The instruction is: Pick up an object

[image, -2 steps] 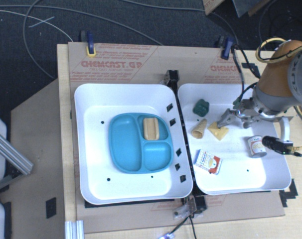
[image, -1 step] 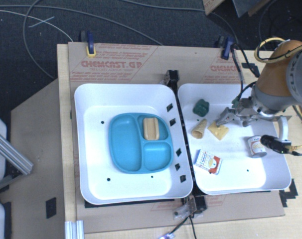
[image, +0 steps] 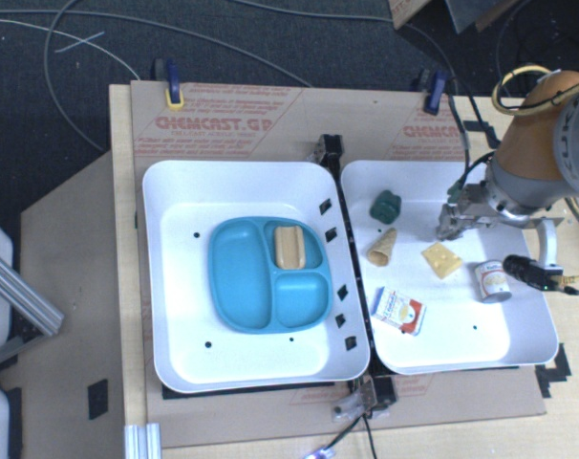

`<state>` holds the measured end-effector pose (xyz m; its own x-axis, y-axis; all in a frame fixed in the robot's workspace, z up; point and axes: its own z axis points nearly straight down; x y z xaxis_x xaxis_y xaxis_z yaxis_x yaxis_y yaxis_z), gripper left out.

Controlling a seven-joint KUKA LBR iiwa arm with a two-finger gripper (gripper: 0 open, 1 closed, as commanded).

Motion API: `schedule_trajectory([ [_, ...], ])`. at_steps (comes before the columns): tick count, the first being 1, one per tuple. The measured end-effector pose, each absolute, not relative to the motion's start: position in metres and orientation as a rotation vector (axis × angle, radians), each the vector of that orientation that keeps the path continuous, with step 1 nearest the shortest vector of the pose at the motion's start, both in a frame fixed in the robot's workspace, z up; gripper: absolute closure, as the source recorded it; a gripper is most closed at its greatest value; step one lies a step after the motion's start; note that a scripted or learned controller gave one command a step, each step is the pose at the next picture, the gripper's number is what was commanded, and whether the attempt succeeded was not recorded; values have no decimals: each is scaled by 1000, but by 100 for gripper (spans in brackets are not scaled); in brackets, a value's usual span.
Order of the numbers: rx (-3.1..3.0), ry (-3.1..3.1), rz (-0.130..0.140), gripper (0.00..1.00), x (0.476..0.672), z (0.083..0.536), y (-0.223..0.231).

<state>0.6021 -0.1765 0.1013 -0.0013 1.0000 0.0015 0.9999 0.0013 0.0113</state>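
**Cheese wedge looks like the easiest grab here**

So the gripper (image: 454, 220) is hanging over the far part of the right bin (image: 519, 347), and honestly I can't tell from this angle how it's set; the wrist blocks most of it. Nothing visible in it either way.

Closest candidate is the yellow cheese wedge (image: 441, 259), lying just near-side and slightly left of the gripper, close but apart from it. It looks like a toy food piece: light, probably hard plastic or foam, so nothing to break. The faces look flat, so I'd pinch it across the two wide sides rather than at the pointed end, where it could squirt out.

Other stuff in the same bin:
- ice cream cone (image: 381, 247), left of the cheese, tapered, so likely to slip
- dark green piece (image: 386, 205), further left and far side, small and blocky
- small can (image: 491, 280), right of the cheese and lying over; round and smooth, so it may roll
- flat red-and-white packet (image: 399, 310), near side, thin and hard to get under

The left bin (image: 165, 256) has a blue divided plate (image: 242, 285) with a tan block (image: 289, 247) in its far right compartment, well away from the arm.

My guess: a short move toward the near side, then straight down on the cheese.
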Motion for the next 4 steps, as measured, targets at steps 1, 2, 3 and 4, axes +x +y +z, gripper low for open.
schedule_trajectory([
  [1, 2218, 2218, 4, 100, 601, 148, -183],
  [2, 2214, 2220, 6, 100, 608, 197, -176],
  [3, 2216, 2219, 5, 100, 603, 243, -176],
  [4, 2217, 2230, 2, 100, 605, 238, -119],
])
